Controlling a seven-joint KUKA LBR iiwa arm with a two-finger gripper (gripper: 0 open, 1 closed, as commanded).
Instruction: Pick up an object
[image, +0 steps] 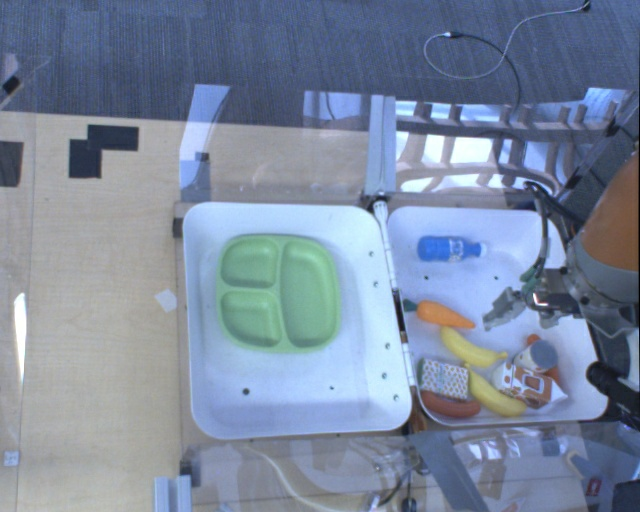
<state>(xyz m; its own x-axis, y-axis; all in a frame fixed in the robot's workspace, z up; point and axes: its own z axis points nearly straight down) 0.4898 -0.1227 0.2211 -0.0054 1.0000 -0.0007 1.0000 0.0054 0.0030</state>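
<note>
The right bin (500, 222) holds a blue bottle (449, 249) lying at the back. An orange carrot (445, 315) lies in the middle, with two yellow bananas (470, 350) (497, 396) in front of it. A checkered block (444, 378), a red sausage (452, 405) and a small white-and-orange carton (528, 381) lie along the front. My gripper (520, 308) hangs over the bin's right half, above and just right of the bananas. It is open, with nothing between its fingers.
The left bin (290, 400) holds a green divided plate (279, 292). A metal divider (380, 150) stands behind the joint between the bins. The arm's orange band (610, 235) and grey body cover the right bin's far right edge.
</note>
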